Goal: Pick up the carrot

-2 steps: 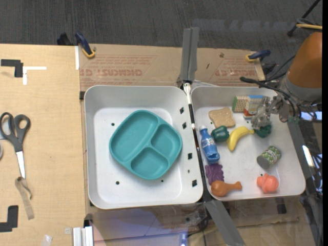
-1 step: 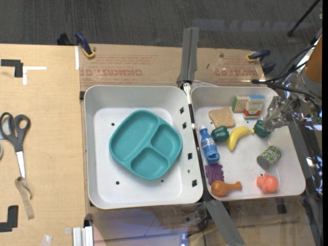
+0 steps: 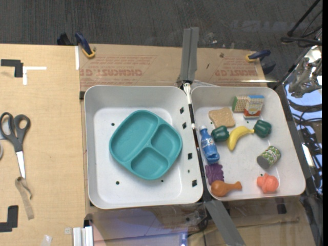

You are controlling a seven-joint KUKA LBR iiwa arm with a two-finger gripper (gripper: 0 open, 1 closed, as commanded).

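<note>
The carrot is an orange toy with a thick round end and a thin tapered end. It lies flat at the front edge of the right bin, next to a purple bunch of grapes. A rounder salmon-orange toy lies to its right in the front corner. Nothing touches or covers the carrot.
The right bin also holds a blue bottle, banana, bread slice, two green toys, a can and small cartons. A teal divided plate lies in the left bin. Scissors lie far left. Metal parts and cables sit at the right edge.
</note>
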